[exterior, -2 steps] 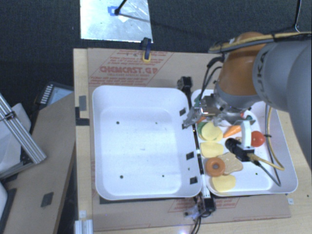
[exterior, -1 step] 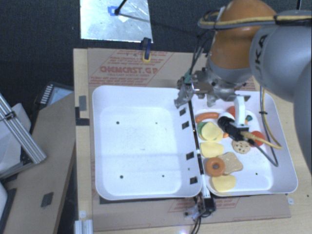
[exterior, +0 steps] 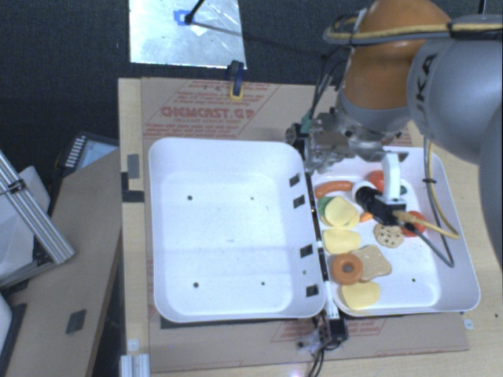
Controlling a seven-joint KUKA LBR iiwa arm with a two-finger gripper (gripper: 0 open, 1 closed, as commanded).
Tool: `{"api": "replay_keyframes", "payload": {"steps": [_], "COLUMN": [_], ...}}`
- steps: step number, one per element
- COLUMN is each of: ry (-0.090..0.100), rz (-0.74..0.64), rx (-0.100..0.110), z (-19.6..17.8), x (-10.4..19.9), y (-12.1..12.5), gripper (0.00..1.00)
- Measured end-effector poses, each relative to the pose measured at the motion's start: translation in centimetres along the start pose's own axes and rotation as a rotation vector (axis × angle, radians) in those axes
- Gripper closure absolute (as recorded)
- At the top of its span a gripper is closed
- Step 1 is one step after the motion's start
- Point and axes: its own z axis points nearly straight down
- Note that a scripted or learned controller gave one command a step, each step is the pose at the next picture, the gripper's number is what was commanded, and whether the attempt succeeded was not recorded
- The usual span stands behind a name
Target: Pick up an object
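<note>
Gripper [exterior: 321, 155] over the upper left corner of the right bin [exterior: 454, 290], right of frame centre; released or clenched, we cannot tell. Just below it we note an orange sausage [exterior: 334, 187], apart from it. Lower down: yellow slice [exterior: 339, 212], donut [exterior: 346, 269], cookie [exterior: 387, 235]. Left bin [exterior: 228, 151] lies at centre.

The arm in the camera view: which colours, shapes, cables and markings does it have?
The arm is a thick, rounded grey shell with dark letters on it, partly cut off. Above the wrist sits a bulging orange band, and a yellow cable runs across it. Thin dark cables hang down to the pincer, a small block of grey metal.
</note>
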Motion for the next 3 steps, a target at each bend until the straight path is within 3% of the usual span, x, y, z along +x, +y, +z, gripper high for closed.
{"api": "replay_keyframes", "payload": {"steps": [1, 2, 3], "ry": [0.0, 0.003, 0.006], "rz": [0.0, -0.001, 0.0], "rx": [0.001, -0.004, -0.016], "z": [8.2, 6.6, -11.0], "x": [7.2, 14.3, 17.9], "y": [6.0, 8.6, 8.6], "gripper": [1.0, 1.0, 1.0]}}
